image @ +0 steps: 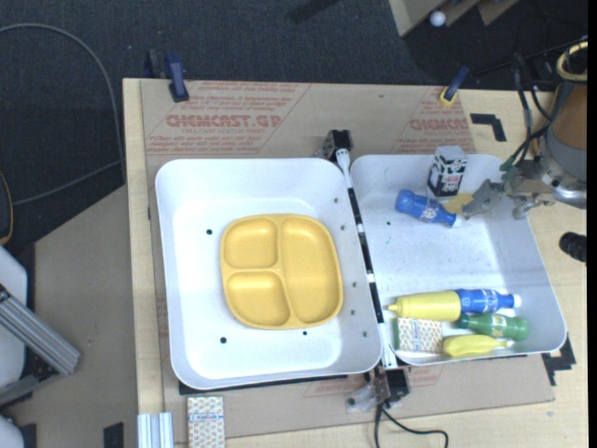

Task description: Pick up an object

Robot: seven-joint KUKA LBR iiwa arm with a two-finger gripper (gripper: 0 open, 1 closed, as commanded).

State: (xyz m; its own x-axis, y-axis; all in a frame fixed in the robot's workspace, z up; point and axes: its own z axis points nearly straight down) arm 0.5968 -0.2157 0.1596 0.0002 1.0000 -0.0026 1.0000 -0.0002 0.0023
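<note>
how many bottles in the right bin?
4, maybe more hidden. A blue bottle lies near the far wall; a yellow bottle, a blue-and-white bottle and a green bottle lie clustered along the near wall of the right bin.

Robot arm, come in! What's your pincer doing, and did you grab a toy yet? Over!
Pincer at right bin's far edge, nothing seen in it. Blue bottle lies just beside it. Cow-pattern cup stands close behind.

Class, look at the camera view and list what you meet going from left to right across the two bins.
Left bin → yellow divided plate → right bin → blue bottle lying down → small black-and-white carton → gripper at the right bin's far right edge.
</note>
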